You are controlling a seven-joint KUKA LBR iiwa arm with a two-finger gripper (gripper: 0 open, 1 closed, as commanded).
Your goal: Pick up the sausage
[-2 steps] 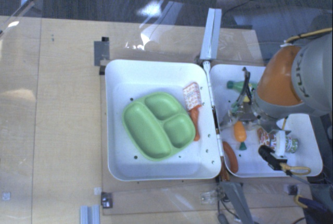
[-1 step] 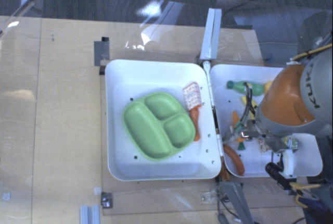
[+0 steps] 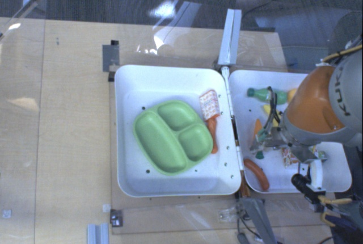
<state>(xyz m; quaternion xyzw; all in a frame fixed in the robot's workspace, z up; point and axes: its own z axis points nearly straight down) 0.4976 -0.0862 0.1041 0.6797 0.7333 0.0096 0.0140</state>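
Sausage (image 3: 256,174) is lying at the front-left corner of the right bin (image 3: 340,177), tilted, resting on the bin floor, touching nothing gripping it. Gripper (image 3: 271,138) is hanging just above and behind it, mid-bin, among small clutter; can't tell how its jaws stand. Arm (image 3: 317,106) with orange band is covering much of that bin. Green bottle (image 3: 260,93) is sitting at the bin's back. In the left bin (image 3: 170,186), green divided tray (image 3: 173,136) is lying centred, with a red-white packet (image 3: 209,104) and an orange carrot (image 3: 212,132) along its right side.
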